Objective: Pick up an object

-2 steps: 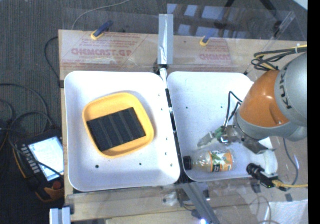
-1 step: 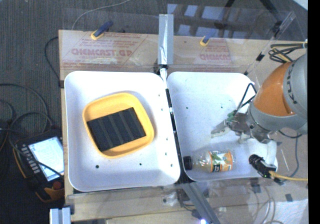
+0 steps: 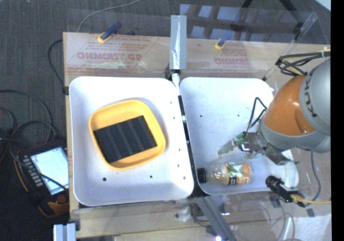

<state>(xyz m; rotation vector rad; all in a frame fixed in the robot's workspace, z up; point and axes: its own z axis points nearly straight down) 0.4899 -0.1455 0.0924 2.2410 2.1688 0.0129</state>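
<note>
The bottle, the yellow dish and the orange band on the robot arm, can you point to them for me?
bottle [image 3: 230, 174], camera view, on its label in the middle.
yellow dish [image 3: 102, 117], camera view, on its yellow rim at the left.
orange band [image 3: 287, 108], camera view, on its rounded orange face.

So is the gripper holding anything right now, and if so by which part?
It cannot be told. The gripper sits just above the clear plastic bottle with the orange label in the right white bin, apparently apart from it.

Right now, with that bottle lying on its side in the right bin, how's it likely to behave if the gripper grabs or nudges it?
The bottle lies flat near the right bin's front edge, so a nudge would probably roll it. It looks like clear thin plastic, so likely light and slippery.
</note>
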